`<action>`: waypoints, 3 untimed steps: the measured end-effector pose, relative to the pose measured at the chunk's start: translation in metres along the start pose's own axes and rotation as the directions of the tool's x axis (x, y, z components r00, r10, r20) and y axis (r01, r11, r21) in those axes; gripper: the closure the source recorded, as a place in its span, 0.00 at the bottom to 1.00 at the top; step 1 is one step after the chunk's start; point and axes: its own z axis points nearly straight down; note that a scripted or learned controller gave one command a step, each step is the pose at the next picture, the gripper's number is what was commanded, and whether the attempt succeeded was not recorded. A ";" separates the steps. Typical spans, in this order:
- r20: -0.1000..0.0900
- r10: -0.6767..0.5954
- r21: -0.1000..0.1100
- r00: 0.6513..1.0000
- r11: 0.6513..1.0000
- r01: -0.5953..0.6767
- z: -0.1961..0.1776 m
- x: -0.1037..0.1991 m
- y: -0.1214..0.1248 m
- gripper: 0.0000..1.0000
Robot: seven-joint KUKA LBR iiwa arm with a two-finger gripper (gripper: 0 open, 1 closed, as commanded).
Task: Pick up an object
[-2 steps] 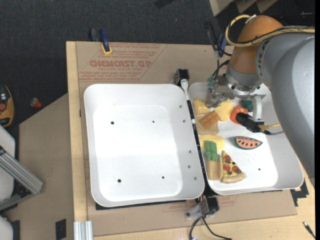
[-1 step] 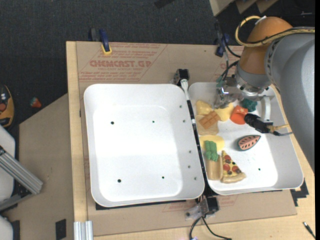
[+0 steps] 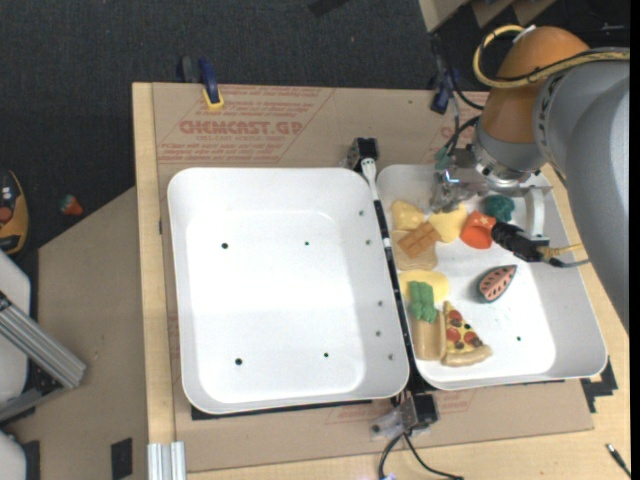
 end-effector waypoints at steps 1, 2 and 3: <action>-0.002 0.005 0.004 1.000 1.000 -0.005 0.007 -0.039 -0.047 1.00; -0.005 -0.009 -0.009 1.000 1.000 0.009 -0.097 0.043 -0.010 1.00; -0.005 -0.007 -0.016 1.000 1.000 0.007 -0.335 0.127 0.003 1.00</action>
